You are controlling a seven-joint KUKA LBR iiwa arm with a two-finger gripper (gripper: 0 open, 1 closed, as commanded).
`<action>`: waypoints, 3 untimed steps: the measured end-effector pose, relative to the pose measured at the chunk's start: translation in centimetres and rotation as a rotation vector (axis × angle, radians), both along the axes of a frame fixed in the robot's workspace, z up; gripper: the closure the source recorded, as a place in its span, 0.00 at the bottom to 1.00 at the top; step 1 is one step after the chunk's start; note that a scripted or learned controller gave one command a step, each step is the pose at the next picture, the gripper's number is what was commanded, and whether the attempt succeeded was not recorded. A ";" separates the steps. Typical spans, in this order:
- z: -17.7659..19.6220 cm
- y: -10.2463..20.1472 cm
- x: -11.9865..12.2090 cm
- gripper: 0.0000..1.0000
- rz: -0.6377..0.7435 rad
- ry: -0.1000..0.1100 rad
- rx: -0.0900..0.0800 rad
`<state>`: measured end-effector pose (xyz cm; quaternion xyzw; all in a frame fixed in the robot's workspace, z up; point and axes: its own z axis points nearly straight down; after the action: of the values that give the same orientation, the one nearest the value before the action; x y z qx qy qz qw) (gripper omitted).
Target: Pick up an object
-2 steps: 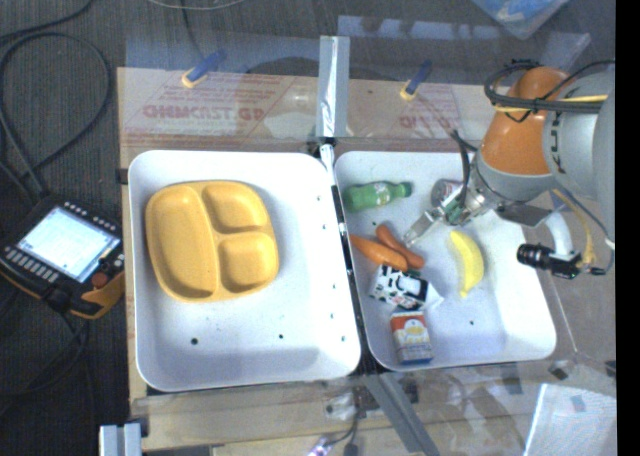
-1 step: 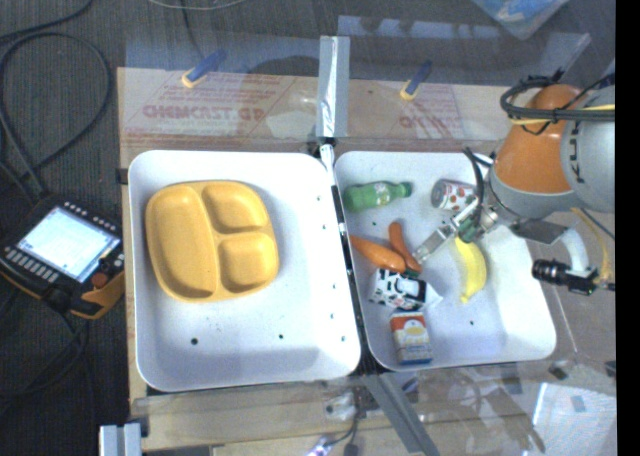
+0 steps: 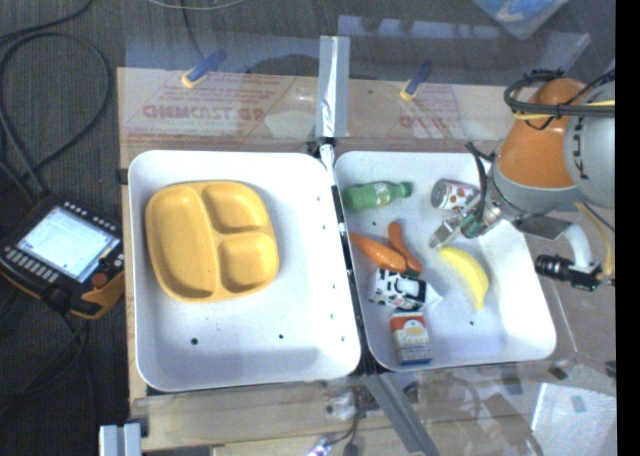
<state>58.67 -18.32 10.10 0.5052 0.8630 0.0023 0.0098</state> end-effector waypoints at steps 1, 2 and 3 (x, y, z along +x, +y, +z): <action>0.9 0.2 0.1 1.00 0.001 -0.002 0.001; 0.9 0.2 0.1 0.00 0.001 -0.002 0.002; -1.1 0.6 1.7 0.00 0.110 0.009 -0.002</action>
<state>60.38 -17.76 9.03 0.4569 0.8895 -0.0006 0.0063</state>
